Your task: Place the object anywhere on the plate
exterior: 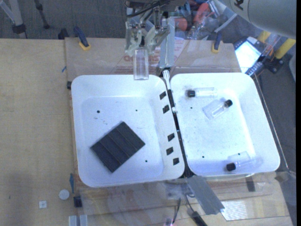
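Wooden bench (33, 126), grey, perhaps carpeted floor (84, 8)

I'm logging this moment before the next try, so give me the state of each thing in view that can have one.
Clear plastic vial: upright, held between the end effector's fingers, above the left bin's far rim.
End effector: shut on that vial.
Dark grey ribbed square plate: flat in the left white bin, nothing on it.
Three clear black-capped vials: lying on their sides in the right white bin.
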